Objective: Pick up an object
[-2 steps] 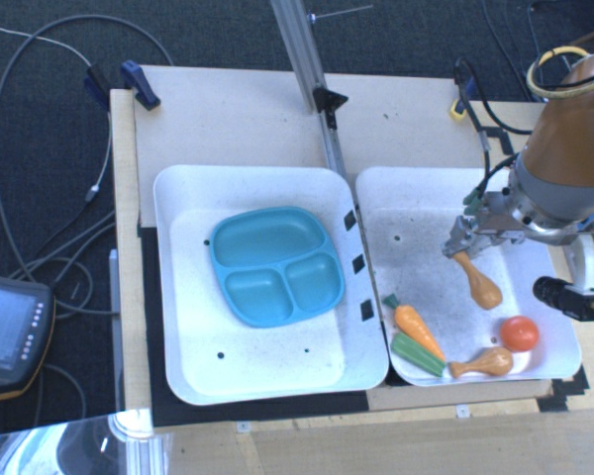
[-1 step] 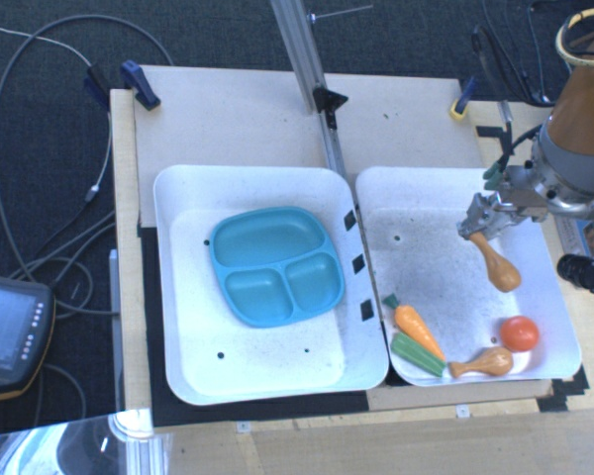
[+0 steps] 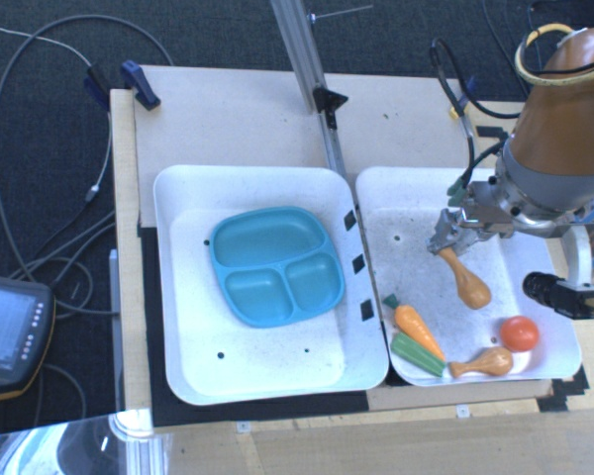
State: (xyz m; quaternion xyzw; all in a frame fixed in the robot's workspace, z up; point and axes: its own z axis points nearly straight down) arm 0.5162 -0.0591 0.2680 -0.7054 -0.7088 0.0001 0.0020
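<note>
At the lower right of your frame, the right bin (image 3: pixel 376 198) holds a carrot (image 3: pixel 417 330), a green piece (image 3: pixel 417 355), a tan drumstick (image 3: pixel 483 363) and a tomato (image 3: pixel 519 333). Higher up, the gripper (image 3: pixel 447 240) pinches another drumstick (image 3: pixel 464 279) by its thin end. The left bin (image 3: pixel 178 265) carries a blue divided tray (image 3: pixel 275 264).

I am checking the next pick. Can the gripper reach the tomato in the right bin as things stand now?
Probably yes. The tomato lies uncovered near the right bin's lower right corner, apart from the carrot. The gripper is already over that bin, at the upper end of a tan drumstick-shaped toy. Nothing stands between them.
</note>
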